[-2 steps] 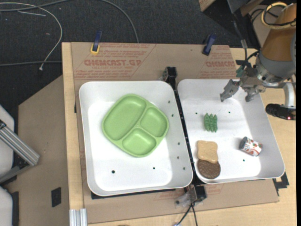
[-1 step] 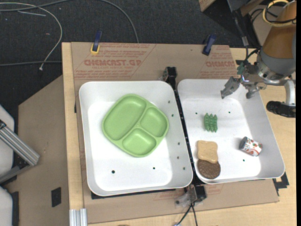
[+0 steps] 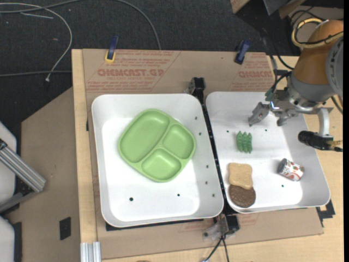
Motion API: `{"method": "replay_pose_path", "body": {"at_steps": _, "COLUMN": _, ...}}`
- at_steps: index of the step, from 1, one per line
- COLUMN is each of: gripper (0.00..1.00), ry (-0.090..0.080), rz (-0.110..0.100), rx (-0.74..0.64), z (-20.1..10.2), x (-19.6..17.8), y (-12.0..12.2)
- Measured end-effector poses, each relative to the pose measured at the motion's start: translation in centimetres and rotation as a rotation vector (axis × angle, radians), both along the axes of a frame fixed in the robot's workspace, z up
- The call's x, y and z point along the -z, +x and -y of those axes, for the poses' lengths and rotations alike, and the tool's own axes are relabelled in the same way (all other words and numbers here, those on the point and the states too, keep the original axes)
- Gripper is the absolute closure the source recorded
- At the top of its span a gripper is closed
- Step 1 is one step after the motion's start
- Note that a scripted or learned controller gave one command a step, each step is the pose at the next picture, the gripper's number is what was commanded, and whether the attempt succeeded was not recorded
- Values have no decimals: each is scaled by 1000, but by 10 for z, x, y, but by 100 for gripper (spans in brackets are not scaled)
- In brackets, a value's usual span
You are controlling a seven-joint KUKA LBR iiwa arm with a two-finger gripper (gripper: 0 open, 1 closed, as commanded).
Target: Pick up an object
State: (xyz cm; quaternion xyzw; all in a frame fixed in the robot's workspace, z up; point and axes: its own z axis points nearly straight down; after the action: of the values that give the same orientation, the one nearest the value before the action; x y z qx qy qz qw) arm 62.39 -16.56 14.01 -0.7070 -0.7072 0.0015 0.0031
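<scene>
Your gripper [image 3: 270, 114] hangs with fingers spread wide, holding nothing. Just below it lies the small green ridged plastic piece [image 3: 244, 141]; the red-and-white crumpled can [image 3: 291, 170] sits farther down-right.

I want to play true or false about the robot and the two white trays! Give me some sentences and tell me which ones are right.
1. The green plate lies in the left bin. True.
2. The hand is holding the small green toy. False: the toy lies on the floor of the right bin, apart from the hand, whose open fingers hold nothing.
3. The slice of bread touches the brown round thing. True.
4. The green plate has three compartments. True.
5. The little red and white can sits on the green plate. False: it lies in the right bin, near that bin's right side.
6. The hand hangs over the left bin. False: it is over the right bin's far end.
</scene>
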Motion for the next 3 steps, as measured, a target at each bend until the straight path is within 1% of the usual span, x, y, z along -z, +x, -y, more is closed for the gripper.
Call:
{"method": "replay_pose_path", "body": {"at_steps": 1, "gripper": 0, "ry": -1, "rz": 4, "rx": 0, "z": -1, "x": 50, "y": 0}}
{"method": "replay_pose_path", "body": {"at_steps": 2, "gripper": 100, "ry": -1, "rz": 7, "rx": 0, "z": -1, "x": 38, "y": 1}}
{"method": "replay_pose_path", "body": {"at_steps": 3, "gripper": 100, "ry": -4, "rz": 11, "rx": 1, "z": 6, "x": -16, "y": -6}}
